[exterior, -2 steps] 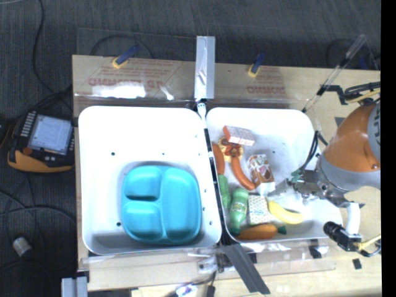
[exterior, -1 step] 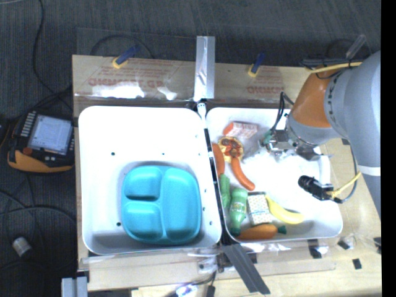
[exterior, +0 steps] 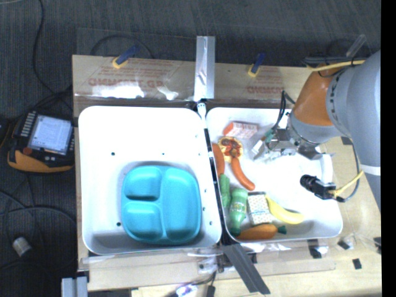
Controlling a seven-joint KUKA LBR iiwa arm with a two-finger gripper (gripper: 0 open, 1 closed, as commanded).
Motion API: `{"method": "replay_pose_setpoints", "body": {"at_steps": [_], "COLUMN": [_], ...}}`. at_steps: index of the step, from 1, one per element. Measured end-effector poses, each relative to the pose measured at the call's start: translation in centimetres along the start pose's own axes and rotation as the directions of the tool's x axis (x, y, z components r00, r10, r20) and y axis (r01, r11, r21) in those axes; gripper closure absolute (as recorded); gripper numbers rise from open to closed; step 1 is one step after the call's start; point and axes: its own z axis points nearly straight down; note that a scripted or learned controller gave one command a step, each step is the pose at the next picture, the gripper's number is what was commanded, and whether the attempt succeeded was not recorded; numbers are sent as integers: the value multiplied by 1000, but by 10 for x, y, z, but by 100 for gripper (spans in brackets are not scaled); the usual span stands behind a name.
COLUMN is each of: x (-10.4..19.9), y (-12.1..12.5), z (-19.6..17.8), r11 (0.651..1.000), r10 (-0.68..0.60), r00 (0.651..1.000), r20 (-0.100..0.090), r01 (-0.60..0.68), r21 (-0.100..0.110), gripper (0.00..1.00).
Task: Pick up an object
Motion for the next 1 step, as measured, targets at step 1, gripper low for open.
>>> {"method": "replay_pose_setpoints", "body": {"at_steps": [1], "x": [-4], "y": [-19], "z": [-152], "r11": [989], "r10": [148], "r00": [989], "r20": [1], "r01": [-148], "r21": [9], "gripper": [100]}}
